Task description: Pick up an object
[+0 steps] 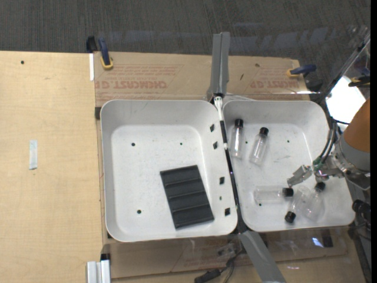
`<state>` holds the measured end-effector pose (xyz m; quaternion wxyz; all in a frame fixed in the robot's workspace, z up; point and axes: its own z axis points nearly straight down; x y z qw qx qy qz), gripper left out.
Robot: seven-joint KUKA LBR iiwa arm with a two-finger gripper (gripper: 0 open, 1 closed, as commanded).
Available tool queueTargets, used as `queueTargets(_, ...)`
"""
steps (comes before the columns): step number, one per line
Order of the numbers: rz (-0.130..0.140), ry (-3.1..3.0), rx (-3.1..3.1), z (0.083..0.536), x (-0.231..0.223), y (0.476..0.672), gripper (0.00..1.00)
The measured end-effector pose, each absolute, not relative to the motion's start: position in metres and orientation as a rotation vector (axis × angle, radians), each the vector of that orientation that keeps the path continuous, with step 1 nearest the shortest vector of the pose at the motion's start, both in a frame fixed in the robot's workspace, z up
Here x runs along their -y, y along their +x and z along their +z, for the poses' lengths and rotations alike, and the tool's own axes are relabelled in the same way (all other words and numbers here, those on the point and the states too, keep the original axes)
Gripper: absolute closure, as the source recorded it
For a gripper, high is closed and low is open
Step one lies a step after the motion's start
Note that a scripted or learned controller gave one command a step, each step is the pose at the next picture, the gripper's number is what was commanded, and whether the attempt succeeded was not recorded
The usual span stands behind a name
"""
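Vials are what the arm seems to be after: several small clear ones with black caps lie in the right bin [277,108]. Two vials [237,135] [259,144] rest side by side in its upper left, one [273,194] lies flat near the middle bottom, and two more [306,205] sit at the lower right. The gripper [303,174] hangs low at the right of the frame, just above that lower cluster; whether its fingers are apart or together cannot be told. Nothing is seen held, so the pick looks not yet done. A ribbed black block [187,196] lies in the left bin [112,158].
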<state>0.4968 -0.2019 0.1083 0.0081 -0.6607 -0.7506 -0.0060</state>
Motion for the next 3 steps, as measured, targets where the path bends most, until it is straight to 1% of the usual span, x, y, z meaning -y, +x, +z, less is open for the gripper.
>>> queueTargets(3,-0.019,-2.065,2.346,0.1083,0.2019,0.4968,0.0)
